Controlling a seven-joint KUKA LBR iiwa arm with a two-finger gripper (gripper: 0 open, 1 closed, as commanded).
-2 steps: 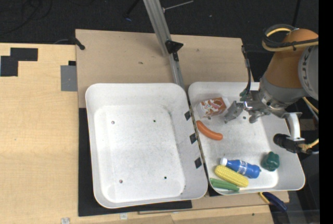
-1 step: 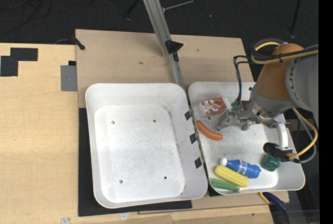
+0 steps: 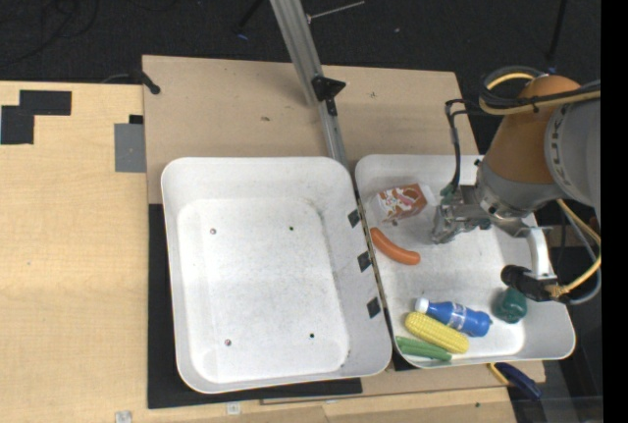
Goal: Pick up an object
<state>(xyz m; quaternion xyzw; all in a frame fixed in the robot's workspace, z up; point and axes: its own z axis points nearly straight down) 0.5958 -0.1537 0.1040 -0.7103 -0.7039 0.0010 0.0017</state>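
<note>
Fingers (image 3: 446, 227) above one hotdog (image 3: 394, 247)

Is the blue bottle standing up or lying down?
Lying down: the blue bottle rests on its side in the right bin, beside the corn cob.

End effector (image 3: 449, 223) in right bin (image 3: 549, 344), beside hot dog (image 3: 394, 247), snack packet (image 3: 401, 201)

You'll find no text legible here: the red-and-white packet (image 3: 401, 201) in the right bin (image 3: 549, 338) carries print (too blurred to read).
</note>
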